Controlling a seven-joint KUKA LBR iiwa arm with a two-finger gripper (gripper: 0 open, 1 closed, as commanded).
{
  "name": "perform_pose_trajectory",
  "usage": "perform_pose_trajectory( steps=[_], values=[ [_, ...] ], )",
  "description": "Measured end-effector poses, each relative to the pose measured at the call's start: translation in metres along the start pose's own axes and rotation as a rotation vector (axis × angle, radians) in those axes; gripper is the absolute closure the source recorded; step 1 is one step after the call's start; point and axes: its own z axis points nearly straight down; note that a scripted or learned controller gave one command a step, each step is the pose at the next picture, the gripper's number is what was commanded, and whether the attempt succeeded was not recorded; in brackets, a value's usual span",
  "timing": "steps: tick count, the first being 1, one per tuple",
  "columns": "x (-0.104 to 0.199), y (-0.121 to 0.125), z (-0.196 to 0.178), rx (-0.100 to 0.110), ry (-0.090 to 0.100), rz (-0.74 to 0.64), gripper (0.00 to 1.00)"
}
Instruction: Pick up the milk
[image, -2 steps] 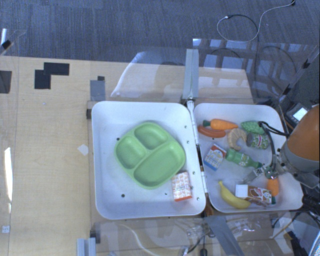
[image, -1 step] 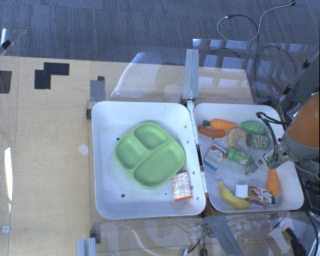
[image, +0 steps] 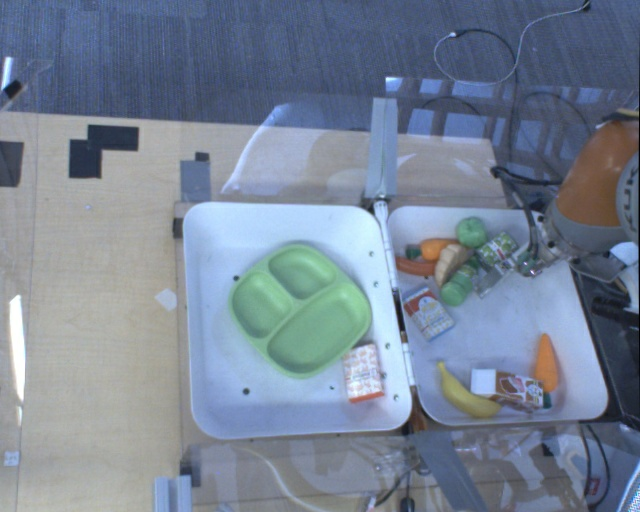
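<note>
In the camera view the gripper is hovering in the upper part of the right bin; its state cannot be told. The milk carton is lying lower left of it, long axis slanting toward the frame's lower right

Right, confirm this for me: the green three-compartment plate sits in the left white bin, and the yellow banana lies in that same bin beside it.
Not quite. The camera view shows the green three-compartment plate in the left white bin, as you say, but the yellow banana lies in the right white bin, near its front edge beside a small brown and white carton.
</note>
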Motion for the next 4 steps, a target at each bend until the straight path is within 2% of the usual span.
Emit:
perform_pose_trajectory(
  steps=[1,2,3,4],
  values=[
    [0.044,-0.085,-0.002,0.0,-0.001,0.121,0.0],
    [0.042,-0.079,-0.133,0.002,-0.002,0.261,0.0],
    [0.061,-0.104,-0.002,-0.002,-0.003,0.174,0.0],
    [0.088,-0.1,-0.2,0.0,-0.003,0.059,0.0]
  ],
)
